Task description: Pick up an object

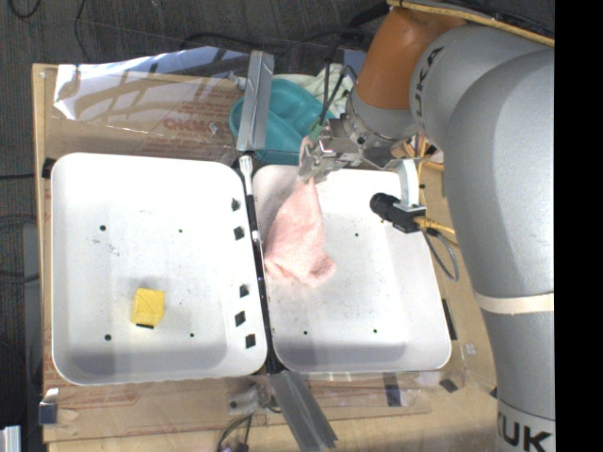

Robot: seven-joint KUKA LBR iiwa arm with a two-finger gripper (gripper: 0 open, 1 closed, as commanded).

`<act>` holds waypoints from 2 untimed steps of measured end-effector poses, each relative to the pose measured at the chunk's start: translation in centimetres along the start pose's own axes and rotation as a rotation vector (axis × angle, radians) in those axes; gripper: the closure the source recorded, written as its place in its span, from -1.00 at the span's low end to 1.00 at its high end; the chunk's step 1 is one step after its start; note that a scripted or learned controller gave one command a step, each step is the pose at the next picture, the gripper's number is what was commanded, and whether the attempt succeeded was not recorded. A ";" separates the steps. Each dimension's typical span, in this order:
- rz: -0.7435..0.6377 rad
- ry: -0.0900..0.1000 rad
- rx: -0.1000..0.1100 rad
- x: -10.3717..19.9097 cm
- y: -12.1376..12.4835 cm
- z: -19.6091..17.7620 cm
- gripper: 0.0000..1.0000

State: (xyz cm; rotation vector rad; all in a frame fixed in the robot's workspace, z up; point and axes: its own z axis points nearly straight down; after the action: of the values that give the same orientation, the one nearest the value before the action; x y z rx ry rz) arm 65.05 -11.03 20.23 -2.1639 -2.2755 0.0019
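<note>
A pale pink cloth (296,235) hangs down over the left part of the right bin (377,332), its top corner pinched between my gripper's fingers. My gripper (314,166) is above the far left corner of that bin and is shut on the cloth's top. The cloth's lower end bunches near the bin floor by the divider. A small yellow block (148,307) lies in the left bin (113,205), toward its near left.
A teal object (283,116) lies beyond the bins at the back, partly behind my wrist. Clear plastic sheeting (141,92) covers the bench behind the left bin. A black connector with a cable (396,211) sticks out over the right bin.
</note>
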 end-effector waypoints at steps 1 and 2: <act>-0.006 0.000 0.003 0.1 0.0 -0.9 1.00; -0.810 -0.002 -0.001 -1.3 0.6 -3.2 1.00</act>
State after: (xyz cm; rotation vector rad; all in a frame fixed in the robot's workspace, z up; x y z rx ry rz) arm 65.69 -12.26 23.47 -1.0921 -2.9456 0.0021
